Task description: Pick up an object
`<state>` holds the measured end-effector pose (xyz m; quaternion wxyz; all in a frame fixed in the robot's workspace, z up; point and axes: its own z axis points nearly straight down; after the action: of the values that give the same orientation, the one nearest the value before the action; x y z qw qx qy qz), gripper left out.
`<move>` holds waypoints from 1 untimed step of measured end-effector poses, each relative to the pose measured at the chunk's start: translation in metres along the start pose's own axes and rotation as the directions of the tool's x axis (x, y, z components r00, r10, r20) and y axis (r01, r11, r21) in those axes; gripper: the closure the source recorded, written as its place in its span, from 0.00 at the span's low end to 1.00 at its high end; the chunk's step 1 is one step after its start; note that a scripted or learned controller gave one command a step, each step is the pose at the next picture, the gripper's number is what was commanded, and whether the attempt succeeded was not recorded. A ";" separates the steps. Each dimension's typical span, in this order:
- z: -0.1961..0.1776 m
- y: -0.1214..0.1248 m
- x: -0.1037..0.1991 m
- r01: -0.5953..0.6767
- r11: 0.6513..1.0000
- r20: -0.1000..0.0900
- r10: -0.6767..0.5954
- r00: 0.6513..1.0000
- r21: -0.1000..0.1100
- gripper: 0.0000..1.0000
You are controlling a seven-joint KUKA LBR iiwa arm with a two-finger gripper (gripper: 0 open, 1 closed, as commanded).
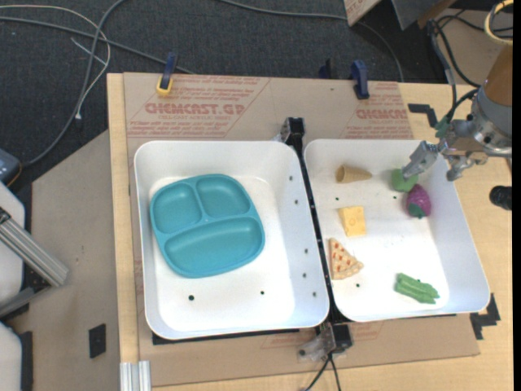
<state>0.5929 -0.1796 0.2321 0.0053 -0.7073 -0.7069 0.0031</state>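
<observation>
My gripper (pixel 435 166) hangs over the far right corner of the right bin (pixel 464 251). Its two fingers are spread open with nothing between them. Just below the left finger lies a small green piece (pixel 402 181), and a purple toy (pixel 418 201) sits beside it. Further left in the same bin are a tan cone (pixel 352 173), a yellow cheese block (pixel 353 220) and a pizza slice (pixel 343 260). A green bean pod (pixel 417 288) lies near the bin's front right.
A teal divided plate (pixel 207 224) rests in the left bin (pixel 155 300). Blue clamps (pixel 168 71) hold the cardboard sheet at the back. Cables run across the dark floor behind the bench.
</observation>
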 end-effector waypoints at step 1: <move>-0.003 0.001 0.000 0.002 1.000 0.001 -0.002 1.000 -0.006 0.00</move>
<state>0.5944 -0.1795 0.2352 0.0028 -0.7067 -0.7075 0.0015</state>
